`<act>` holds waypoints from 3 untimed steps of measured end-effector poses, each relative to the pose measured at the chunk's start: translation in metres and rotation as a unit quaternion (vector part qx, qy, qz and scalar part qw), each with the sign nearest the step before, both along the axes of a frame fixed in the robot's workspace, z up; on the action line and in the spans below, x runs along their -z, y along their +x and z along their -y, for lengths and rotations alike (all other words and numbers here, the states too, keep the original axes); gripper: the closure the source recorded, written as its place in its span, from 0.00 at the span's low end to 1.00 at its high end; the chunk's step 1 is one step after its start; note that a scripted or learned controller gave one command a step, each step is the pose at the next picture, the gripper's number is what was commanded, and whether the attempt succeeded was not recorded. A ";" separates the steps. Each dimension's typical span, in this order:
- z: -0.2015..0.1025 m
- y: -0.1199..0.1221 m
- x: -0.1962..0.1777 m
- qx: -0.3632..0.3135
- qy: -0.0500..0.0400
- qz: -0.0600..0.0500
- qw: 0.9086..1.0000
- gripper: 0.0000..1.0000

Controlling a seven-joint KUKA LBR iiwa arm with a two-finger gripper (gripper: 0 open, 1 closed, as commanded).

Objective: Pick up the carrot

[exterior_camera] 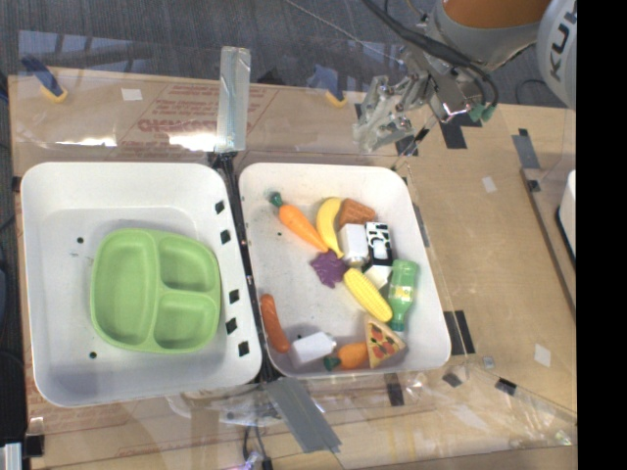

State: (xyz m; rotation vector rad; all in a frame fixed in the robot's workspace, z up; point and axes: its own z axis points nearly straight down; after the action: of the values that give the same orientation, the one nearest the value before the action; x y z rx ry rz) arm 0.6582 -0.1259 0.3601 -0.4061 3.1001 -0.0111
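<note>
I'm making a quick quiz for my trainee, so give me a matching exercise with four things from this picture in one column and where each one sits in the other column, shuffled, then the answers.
Things:
1. carrot
2. green divided plate
3. pizza slice
4. gripper

Places:
A. near front right corner of the right bin
B. above the bench, beyond the right bin's far edge
C. upper left part of the right bin, beside the banana
D. in the left bin

Pairs: 1-C, 2-D, 3-A, 4-B
</note>
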 end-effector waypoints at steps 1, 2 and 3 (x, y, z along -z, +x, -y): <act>0.036 0.000 0.008 -0.059 0.001 -0.005 0.998 1.00; 0.037 -0.001 0.024 -0.050 0.002 -0.007 0.999 1.00; 0.064 -0.007 0.009 -0.115 0.001 -0.005 0.993 1.00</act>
State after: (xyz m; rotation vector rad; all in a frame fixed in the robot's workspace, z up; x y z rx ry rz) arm 0.6509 -0.1895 0.3516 -0.7613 3.0426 -0.0044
